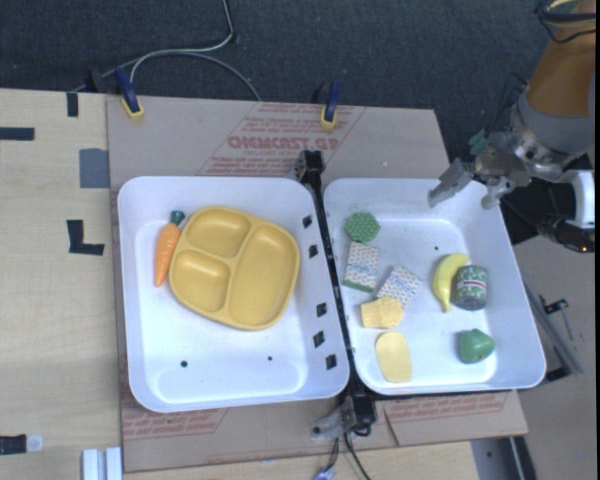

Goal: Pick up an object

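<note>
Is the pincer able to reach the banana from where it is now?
Probably yes. The pincer hangs above the right bin's far edge, and the banana lies uncovered, though a round can touches it.

The left shallow white plastic bin [140,368] holds a yellow three-compartment plastic tray [234,266] near its middle, with an orange toy carrot [165,253] just beside the tray toward the bin's left edge. In the right shallow white plastic bin [510,268], a green round ridged piece [361,227] lies near the left edge, a pale patterned square packet [362,265] before it, a second patterned packet [400,285] to the right, a yellow waffle-textured square [382,313] and pale yellow oval [393,356] nearer the front edge. A yellow toy banana [445,278] touches a dark round can [471,287] by the right edge, a green toy pepper [474,346] before them.
</note>
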Tool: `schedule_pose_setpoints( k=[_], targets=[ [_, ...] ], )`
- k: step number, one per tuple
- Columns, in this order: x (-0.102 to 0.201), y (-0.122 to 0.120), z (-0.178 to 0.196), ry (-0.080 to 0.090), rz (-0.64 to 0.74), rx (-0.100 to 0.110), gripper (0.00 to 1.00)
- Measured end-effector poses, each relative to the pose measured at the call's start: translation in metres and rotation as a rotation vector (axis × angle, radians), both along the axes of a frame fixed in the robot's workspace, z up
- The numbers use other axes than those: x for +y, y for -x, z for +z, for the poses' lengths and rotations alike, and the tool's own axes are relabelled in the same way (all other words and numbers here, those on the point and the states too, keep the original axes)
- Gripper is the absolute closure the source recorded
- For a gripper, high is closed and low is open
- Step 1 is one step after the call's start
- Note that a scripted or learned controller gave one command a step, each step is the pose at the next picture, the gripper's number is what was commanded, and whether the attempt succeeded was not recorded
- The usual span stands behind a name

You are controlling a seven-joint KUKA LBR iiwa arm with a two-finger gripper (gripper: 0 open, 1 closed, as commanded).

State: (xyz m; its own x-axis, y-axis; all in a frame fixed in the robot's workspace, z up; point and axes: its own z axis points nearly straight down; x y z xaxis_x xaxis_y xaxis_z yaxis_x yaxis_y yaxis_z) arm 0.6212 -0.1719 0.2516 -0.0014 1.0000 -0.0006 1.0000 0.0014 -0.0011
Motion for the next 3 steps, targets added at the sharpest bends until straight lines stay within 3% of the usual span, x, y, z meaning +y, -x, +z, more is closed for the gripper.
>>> schedule_pose_setpoints(
  k=[1,2,3],
  targets=[
    [-0.048,0.019,-0.157,0.000,0.000,-0.001,0.00],
    [-0.013,0.026,-0.165,0.003,0.000,-0.005,0.00],
    [-0.013,0.025,-0.154,0.002,0.000,-0.007,1.00]
  ],
)
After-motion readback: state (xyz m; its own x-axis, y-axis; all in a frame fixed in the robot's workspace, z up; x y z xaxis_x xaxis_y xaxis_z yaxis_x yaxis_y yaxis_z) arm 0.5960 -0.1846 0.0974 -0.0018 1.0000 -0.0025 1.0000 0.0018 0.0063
